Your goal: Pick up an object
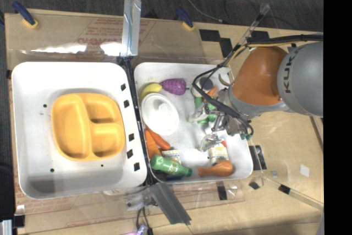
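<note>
My gripper [212, 128] reaches down into the right bin [187, 70] from the right, its metal fingers low among the toys at mid-right. Just below it lie a small orange-labelled packet [218, 152] and an orange carrot-like piece [216, 170]. A green item [201, 116] sits right beside the fingers. Further left in the same bin are a white bowl [160, 113], a yellow lemon [151, 88], a purple grape bunch [174, 86], an orange carrot [155, 141] and a green bottle [169, 166]. Whether anything sits between the fingers is hidden.
The left bin [33, 118] holds a yellow divided tray [88, 124]. A divider wall [133, 118] with black clips separates the bins. The grey arm with its orange band [261, 77] overhangs the right bin's right side. Cables [242, 44] trail above the wrist.
</note>
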`<state>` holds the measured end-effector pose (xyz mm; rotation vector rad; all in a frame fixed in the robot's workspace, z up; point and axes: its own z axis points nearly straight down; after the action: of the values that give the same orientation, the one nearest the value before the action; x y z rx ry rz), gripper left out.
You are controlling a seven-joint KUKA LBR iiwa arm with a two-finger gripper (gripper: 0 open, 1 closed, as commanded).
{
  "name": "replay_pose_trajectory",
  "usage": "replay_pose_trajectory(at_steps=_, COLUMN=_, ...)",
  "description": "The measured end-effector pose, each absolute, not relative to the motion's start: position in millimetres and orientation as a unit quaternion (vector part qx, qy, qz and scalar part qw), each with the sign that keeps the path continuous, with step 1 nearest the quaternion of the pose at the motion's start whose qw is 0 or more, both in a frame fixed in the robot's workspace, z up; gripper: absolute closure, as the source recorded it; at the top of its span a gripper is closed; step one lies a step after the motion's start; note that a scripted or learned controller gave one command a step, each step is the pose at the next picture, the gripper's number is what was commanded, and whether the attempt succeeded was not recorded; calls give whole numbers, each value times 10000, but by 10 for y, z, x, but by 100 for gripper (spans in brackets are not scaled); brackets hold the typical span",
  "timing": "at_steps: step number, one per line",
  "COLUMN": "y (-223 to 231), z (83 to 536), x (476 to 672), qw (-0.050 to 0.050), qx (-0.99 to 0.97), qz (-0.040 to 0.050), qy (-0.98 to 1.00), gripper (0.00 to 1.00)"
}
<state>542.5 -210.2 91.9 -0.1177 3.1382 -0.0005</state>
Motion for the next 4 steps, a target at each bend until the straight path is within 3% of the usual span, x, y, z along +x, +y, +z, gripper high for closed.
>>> replay_pose_trajectory(at_steps=2, y=-2097, z=930, x=5436, qw=19, qx=-381, qz=-3, qy=9993, gripper=0)
replay_pose_trajectory(at_steps=3, y=-2104, z=939, x=5667, qw=24, qx=-510, qz=-5, qy=9987, gripper=0)
replay_pose_trajectory(at_steps=4, y=-2086, z=1051, x=5687, qw=43, qx=-544, qz=-10, qy=9985, gripper=100)
